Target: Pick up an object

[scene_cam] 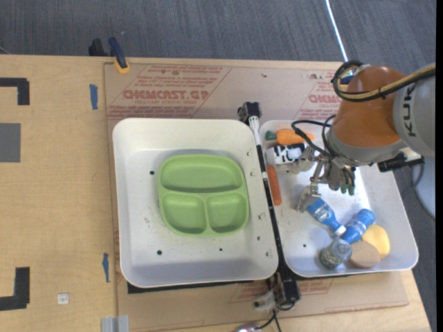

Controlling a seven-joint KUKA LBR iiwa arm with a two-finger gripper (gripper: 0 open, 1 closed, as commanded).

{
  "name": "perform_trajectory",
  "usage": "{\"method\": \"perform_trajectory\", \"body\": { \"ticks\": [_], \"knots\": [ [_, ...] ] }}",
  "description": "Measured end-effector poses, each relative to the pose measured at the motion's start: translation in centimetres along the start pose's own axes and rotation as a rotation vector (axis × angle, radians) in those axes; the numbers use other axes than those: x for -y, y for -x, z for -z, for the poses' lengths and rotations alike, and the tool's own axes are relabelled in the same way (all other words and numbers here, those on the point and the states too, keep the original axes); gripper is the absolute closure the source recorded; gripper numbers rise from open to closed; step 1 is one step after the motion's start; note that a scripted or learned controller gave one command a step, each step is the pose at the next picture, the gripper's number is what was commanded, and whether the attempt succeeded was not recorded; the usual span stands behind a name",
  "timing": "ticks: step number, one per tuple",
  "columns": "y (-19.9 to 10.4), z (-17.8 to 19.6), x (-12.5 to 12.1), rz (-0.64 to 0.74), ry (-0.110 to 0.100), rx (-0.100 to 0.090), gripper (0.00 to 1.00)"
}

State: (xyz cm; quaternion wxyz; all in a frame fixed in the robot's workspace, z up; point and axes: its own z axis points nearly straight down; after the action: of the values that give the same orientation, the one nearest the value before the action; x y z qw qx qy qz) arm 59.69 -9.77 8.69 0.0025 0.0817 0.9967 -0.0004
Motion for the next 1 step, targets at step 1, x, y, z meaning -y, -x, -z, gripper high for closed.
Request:
{"method": "perform_trajectory", "body": {
  "ticks": [1],
  "knots": [
    [-2.65, 0.05, 2.68, 0.268, 0.001, 0.004, 0.00]
  ]
}}
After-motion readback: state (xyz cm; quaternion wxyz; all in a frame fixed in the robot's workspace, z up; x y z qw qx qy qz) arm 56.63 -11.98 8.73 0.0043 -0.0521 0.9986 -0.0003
